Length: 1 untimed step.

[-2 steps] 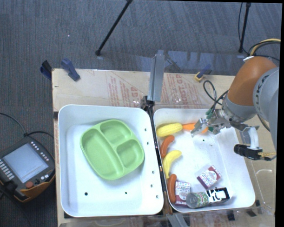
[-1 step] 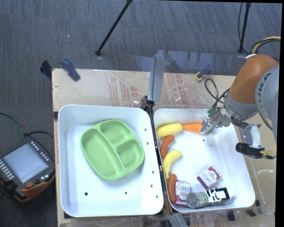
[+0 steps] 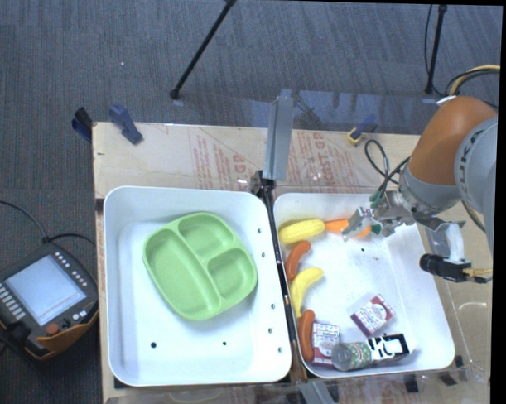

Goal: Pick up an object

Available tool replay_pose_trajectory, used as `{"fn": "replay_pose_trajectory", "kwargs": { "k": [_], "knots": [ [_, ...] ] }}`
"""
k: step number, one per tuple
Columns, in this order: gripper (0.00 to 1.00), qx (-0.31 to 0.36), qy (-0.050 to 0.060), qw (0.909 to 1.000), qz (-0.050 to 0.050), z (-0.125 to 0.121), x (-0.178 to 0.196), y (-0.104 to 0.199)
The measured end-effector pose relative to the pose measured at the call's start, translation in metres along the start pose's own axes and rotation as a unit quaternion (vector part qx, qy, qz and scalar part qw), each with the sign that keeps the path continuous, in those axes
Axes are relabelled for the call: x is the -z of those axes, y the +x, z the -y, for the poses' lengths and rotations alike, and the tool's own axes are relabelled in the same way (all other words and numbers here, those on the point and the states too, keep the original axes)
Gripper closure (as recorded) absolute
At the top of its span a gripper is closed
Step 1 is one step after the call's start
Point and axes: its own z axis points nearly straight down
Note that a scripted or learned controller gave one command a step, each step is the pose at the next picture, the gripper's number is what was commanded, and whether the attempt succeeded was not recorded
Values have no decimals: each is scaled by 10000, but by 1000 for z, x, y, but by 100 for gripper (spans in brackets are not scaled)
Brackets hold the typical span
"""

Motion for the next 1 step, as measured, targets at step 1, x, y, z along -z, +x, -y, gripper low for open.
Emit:
{"fn": "replay_pose_trajectory", "kwargs": {
  "k": [1],
  "knots": [
    [0,101,19,9999,-1,1,-30,15]
  ]
}}
